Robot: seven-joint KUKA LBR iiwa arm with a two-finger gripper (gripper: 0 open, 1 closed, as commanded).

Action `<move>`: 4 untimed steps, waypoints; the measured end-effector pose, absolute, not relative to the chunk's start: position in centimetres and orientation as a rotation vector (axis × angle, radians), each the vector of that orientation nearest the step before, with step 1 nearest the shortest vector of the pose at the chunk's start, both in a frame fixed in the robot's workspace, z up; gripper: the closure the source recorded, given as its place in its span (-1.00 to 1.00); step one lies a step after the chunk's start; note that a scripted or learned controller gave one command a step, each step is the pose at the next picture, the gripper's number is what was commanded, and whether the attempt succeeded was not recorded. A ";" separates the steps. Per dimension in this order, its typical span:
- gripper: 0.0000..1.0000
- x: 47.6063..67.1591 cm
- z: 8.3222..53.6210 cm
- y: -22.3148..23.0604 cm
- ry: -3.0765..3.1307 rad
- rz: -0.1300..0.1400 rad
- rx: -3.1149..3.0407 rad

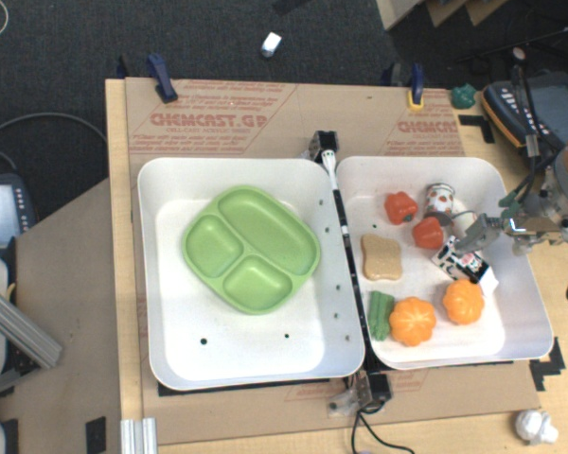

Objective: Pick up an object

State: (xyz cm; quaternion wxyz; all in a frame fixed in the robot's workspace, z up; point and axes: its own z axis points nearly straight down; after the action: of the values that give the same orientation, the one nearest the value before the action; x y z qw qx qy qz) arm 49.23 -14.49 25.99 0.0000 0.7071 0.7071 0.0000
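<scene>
The right bin (525,310) holds several toy foods: a red pepper (399,206), a red tomato (429,232), a small white-and-red piece (440,197), a tan bread slice (381,257), a green vegetable (380,313), an orange pumpkin (413,321) and an orange fruit (463,302). A black-and-white patterned object (464,263) lies between the tomato and the orange fruit. My gripper (471,233) reaches in from the right, low over the bin. It sits just above the patterned object and right of the tomato. Nothing is visibly lifted.
The left bin (170,329) holds a green divided plate (252,249). A black divider strip (341,244) runs between the bins. Blue clamps (161,78) hold the cardboard base at the back. Grey equipment (9,329) stands off the bench's left side.
</scene>
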 end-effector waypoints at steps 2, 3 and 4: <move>-1.00 55.1 10.7 -16.9 2.216 0.001 2.212; -1.00 47.6 14.7 -17.3 2.219 -0.003 2.229; -1.00 54.5 8.5 -10.9 2.227 0.004 2.210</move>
State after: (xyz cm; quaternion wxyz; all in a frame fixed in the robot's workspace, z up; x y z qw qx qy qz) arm 54.50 -10.86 8.45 0.0019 0.7044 0.7098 0.0013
